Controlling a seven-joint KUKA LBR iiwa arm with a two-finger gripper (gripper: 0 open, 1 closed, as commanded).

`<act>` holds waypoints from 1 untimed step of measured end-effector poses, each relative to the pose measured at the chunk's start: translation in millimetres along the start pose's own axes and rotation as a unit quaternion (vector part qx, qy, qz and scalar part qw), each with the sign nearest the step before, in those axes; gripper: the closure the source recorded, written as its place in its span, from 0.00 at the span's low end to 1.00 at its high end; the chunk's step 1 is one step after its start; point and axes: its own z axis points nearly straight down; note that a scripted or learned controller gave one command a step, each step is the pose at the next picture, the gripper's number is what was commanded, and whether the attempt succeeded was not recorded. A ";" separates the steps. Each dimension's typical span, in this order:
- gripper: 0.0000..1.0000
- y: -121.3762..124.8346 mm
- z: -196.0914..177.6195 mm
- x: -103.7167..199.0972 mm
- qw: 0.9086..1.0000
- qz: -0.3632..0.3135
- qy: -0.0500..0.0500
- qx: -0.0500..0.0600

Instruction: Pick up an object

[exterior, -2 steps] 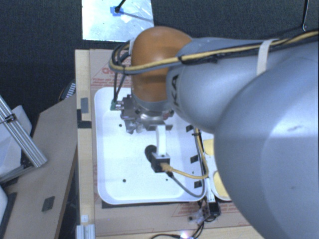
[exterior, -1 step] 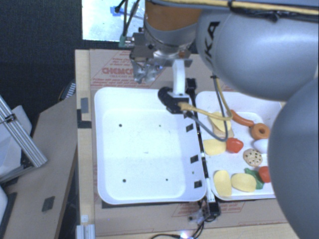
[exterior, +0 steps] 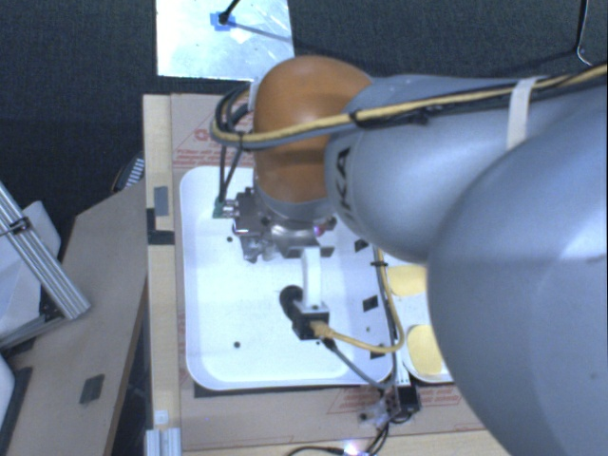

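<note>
The metallic end effector [exterior: 273,239] is held over a smooth white bin [exterior: 214,350] with rounded corners; whether open or closed cannot be told.

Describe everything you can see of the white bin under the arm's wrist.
The white bin is a shallow tray with rounded corners and a low raised rim, smooth like plastic. It lies flat on the brown bench, on the view's left side. A few small dark specks dot its floor. The arm hangs over its upper middle and hides its right edge, so what lies there cannot be told. Its near and left rims show whole.
</note>
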 end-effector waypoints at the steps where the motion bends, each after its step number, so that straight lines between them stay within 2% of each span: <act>1: 1.00 -27.9 -145.2 0.7 1.000 -0.002 0.006 -0.016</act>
